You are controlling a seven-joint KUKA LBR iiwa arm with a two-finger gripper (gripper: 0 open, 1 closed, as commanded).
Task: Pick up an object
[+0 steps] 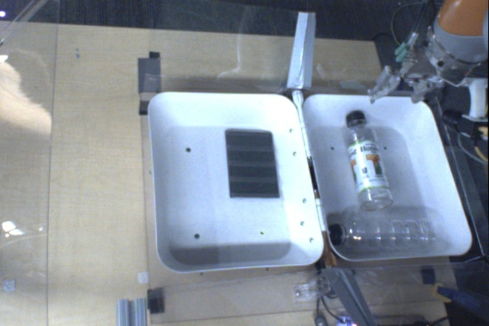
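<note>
One robot arm, grey with an orange band, reaches in over the far right corner of the desk. Its hand hangs above the far edge of the right white bin, and its fingers are too small and blurred to tell whether they are spread or pressed together; nothing can be seen between them. Near the hand, inside the right bin, a clear plastic bottle with a dark cap and a white and orange label lies on its side, cap toward the bin's far edge. Touching or just beside its base, a second clear bottle lies along the bin's near edge, its dark cap toward the left corner. Just beside this bin, the left white bin holds a flat dark ribbed rectangular block near its middle. Both bins sit on the pale wooden desk, toward its right side.
</note>
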